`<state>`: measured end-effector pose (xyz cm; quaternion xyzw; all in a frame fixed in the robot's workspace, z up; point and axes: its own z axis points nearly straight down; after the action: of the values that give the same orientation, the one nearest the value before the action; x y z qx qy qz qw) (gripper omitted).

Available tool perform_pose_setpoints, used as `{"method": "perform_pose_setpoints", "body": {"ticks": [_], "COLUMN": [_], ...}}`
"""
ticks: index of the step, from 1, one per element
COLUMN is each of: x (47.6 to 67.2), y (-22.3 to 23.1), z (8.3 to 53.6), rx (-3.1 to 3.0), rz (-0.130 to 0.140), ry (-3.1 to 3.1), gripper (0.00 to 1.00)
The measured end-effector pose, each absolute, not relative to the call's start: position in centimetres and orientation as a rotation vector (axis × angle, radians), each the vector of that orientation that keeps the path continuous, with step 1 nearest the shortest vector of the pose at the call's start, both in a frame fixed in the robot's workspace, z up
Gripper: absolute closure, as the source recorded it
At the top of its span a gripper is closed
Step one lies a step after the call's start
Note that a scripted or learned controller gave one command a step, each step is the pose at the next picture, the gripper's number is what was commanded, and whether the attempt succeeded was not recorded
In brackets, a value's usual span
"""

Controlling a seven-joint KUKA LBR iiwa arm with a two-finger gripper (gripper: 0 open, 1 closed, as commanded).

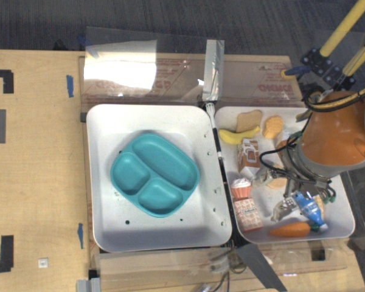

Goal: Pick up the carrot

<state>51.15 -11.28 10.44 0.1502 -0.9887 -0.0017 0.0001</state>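
- Two white bins sit side by side on the bench; the left bin point(103, 181) carries a teal divided plate point(155, 173) near its middle, with bare white floor all round the plate out to the rim.
- Left of the teal divided plate, the wooden bench top point(36, 163) lies open as far as the picture's left edge.
- Right of the teal divided plate, past the seam where the rims meet, the right bin point(347, 224) is crowded: a banana point(237, 135), a slice of bread point(249, 120) and a round biscuit-coloured piece point(273, 126) lie along its far side.
- Also right of the plate, a brown carton point(249, 152), a small red-and-white cup point(241, 188) and a patterned red-and-white box point(248, 215) line the bin's left side, close to the seam.
- The carrot point(289, 229) lies far right of the plate and nearer the camera, close to the right bin's near rim; its long axis runs roughly left to right, almost parallel to that rim, and which end is the tip cannot be told.
- The arm point(334, 132) reaches in from the right, its orange band above the wrist, cables looped around it, the wrist pointing down into the right bin.
- The gripper point(289, 207) hangs just above the carrot's far side, beside a blue wrapped item point(309, 209); whether the claw is spread or pressed together cannot be told.
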Motion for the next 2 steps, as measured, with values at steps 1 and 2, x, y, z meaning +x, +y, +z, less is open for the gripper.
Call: {"method": "perform_pose_setpoints", "body": {"ticks": [1,2], "x": [60.3,55.0], "y": [-18.1,-17.1], "z": [8.9,8.8], "rx": [0.251,0.328], "rz": [0.003,0.001], "ry": [-3.141,-3.13], "gripper": [0.0,0.0]}}
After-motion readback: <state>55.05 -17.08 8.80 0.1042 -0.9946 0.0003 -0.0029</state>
